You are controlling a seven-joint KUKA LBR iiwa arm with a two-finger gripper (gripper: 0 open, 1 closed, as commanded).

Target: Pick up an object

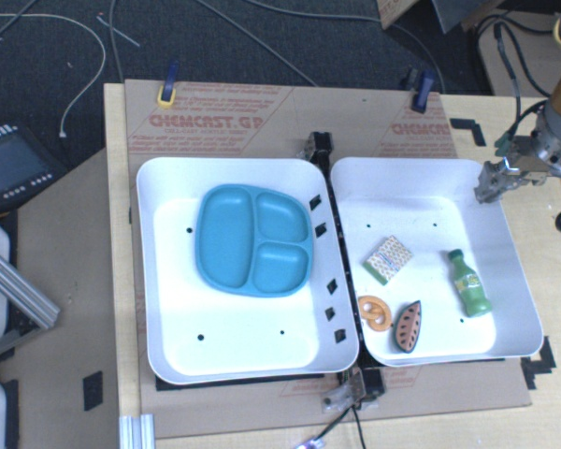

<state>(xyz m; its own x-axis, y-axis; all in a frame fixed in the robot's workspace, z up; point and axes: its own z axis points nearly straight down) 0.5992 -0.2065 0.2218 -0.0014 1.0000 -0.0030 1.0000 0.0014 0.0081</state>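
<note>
Four items fill right bin, seemingly toys.

Bright even light, soft shadows, slightly grainy

Cardboard-topped bench, left white bin and right white bin side by side

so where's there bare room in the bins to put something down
Left bin: bare floor below and left of the blue plate. Right bin: bare upper half. Crowded lower right bin: packet, green bottle, pretzel, watermelon slice.
</note>
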